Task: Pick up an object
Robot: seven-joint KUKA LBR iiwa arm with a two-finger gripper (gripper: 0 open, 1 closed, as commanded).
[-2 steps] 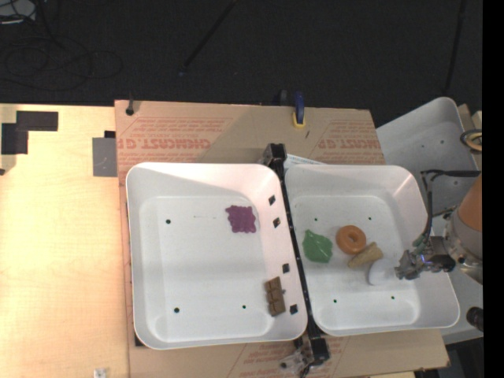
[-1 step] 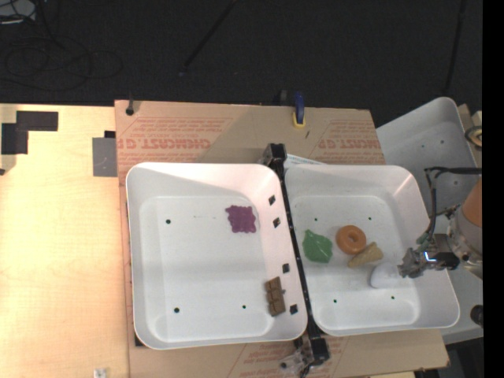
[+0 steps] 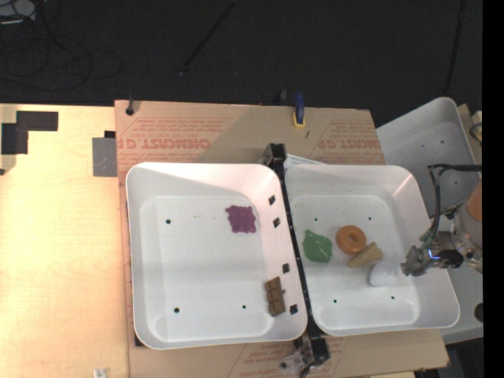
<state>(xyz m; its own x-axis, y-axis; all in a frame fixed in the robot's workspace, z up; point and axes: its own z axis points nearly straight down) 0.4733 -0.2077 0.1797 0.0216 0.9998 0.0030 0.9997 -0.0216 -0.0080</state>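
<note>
The right bin (image 3: 409, 313) holds a green lumpy object (image 3: 317, 246), an orange ring (image 3: 351, 238), a tan piece (image 3: 365, 255) leaning against the ring, and a small white object (image 3: 381, 274). My gripper (image 3: 416, 263) hangs low over the right side of this bin, just right of the white object and apart from it. Nothing shows in its grasp. In the left bin (image 3: 150, 305) lie a purple cluster (image 3: 242, 219) near the middle back and a brown block (image 3: 275, 296) by the front right wall.
The bins meet at a black-clipped divider (image 3: 287, 242). They rest on a cardboard sheet (image 3: 236, 136) on a wooden bench (image 3: 55, 250). A white panel (image 3: 429, 136) stands at the back right, and the arm's cables (image 3: 441, 203) run beside the right bin's rim.
</note>
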